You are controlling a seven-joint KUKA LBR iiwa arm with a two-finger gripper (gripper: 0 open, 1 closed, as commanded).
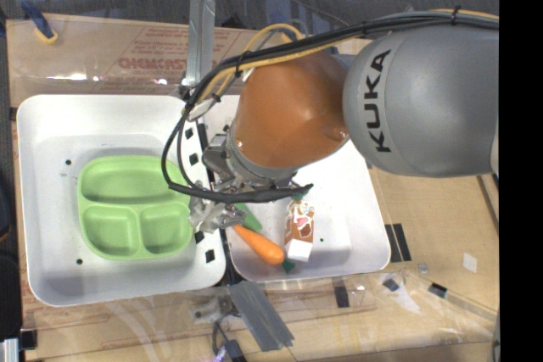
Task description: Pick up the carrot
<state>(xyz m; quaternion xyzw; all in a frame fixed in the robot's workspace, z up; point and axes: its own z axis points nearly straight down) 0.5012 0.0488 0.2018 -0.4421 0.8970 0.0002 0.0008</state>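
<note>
From the camera view above the bench, the end effector (214,214) sits low over the inner edge of the right bin (361,246), close to the seam where it meets the left bin (38,182), with the arm's orange band (284,114) and grey body looming over most of the right bin. Its metal parts are tangled with cables and partly hidden under the wrist, so I cannot tell how far it is spread, and nothing can be made out clamped in it. The carrot (260,245) lies flat on the floor of the right bin just beside the end effector, on the side toward the near rim and slightly outward from it, its thick end pointing up toward the end effector and its narrow end, with a dark green tip, angled away toward the front wall. A small carton-like box (299,231) stands immediately beyond the carrot, touching or nearly touching its far side. On the other side of the end effector, well into the left bin, rests a green divided tray (127,212). The carrot looks like a light, rigid toy with a smooth, probably slick skin and a tapered round body, so it would likely roll or squirt out if pinched near the tip. The safer hold is judged to be across the thicker middle, closing square to its long axis, while keeping clear of the box crowding one flank.
</note>
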